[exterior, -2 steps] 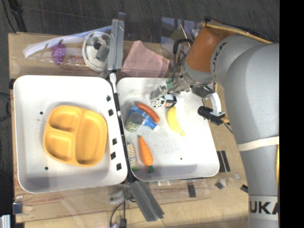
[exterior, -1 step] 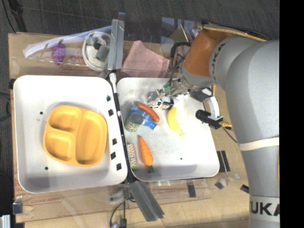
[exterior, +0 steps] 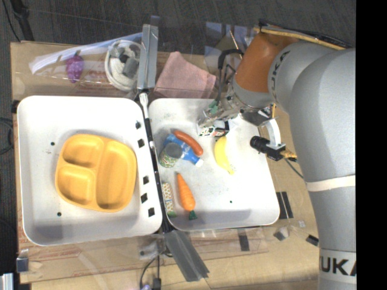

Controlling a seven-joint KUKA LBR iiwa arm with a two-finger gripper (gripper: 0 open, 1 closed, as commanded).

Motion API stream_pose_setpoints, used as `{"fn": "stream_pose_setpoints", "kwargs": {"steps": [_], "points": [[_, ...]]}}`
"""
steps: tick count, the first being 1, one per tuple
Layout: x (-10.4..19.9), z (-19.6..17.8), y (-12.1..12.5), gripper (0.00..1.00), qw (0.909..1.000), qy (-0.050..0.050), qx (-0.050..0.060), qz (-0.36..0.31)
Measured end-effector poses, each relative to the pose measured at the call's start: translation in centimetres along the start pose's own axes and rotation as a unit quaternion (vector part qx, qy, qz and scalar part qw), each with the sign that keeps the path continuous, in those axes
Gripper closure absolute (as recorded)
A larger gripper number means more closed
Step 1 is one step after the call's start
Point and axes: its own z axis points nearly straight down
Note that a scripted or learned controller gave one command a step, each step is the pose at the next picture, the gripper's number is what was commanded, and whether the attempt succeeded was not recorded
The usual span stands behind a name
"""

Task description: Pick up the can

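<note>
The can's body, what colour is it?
Blue, with a dark grey-green end, in the camera view: the can lies on its side.

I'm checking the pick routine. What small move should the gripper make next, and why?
Probably shift toward the view's left and lower edge, to get above the can. The gripper sits near the right bin's far edge, above the banana, while the can lies by the divider, beside the hot dog.

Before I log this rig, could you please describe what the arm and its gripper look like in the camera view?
The arm is bulky, with smooth rounded light-grey shells. An orange band wraps it above the wrist. Black letters "UKA" show on the grey link at lower right. Thin dark cables loop near the wrist. The gripper is a small metallic assembly with dark parts; its details are too small to make out.
</note>
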Motion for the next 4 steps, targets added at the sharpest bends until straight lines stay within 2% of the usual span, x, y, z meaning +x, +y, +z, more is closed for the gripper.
{"fn": "stream_pose_setpoints", "kwargs": {"steps": [1,2,4], "points": [[0.0,0.0,0.0,0.00,1.0000,0.000,0.000,0.000],[-1.1,1.6,0.8,0.00,0.9981,0.003,0.004,0.061],[-2.2,1.6,0.7,0.00,0.9985,0.003,0.003,0.054]]}}
